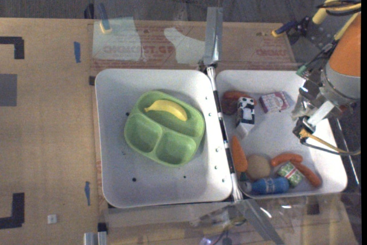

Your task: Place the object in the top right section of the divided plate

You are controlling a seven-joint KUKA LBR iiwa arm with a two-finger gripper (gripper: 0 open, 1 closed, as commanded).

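A green divided plate (135,136) lies in the left bin (114,175). A yellow banana (166,109) rests in the plate's large upper section, and its two lower sections hold nothing. My gripper (306,102) hangs over the right edge of the right bin (275,135), apart from the loose items there. I see nothing held in it.
The right bin holds a brown sausage (233,98), a black-and-white carton (245,111), a pink box (274,101), a carrot (239,154), a potato (258,166), a blue bottle (269,185), a green can (291,174) and orange sausages (286,159). A metal divider (221,140) separates the bins.
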